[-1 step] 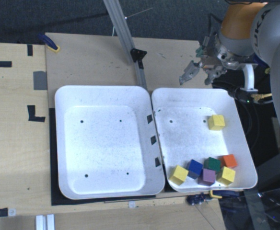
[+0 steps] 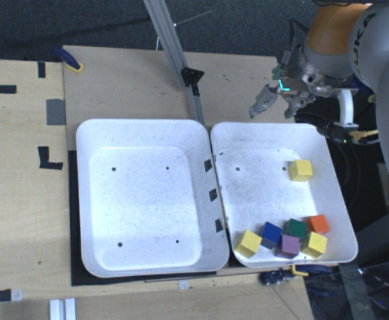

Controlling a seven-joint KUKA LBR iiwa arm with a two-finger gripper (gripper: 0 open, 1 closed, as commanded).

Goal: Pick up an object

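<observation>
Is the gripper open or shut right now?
Open: the gripper hangs above the right bin's far rim, its two fingers apart, nothing between them.

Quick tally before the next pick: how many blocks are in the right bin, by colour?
Yellow: 3
Blue: 1
Green: 1
Purple: 1
Orange: 1
Total: 7

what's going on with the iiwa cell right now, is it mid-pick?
Not yet. The gripper sits above the far edge of the right bin, fingers open and nothing between them. All the blocks lie in that bin: a lone yellow block near its far right side, and a cluster at the near edge with yellow, blue, purple, green and orange blocks. The left bin sits beside it.
</observation>
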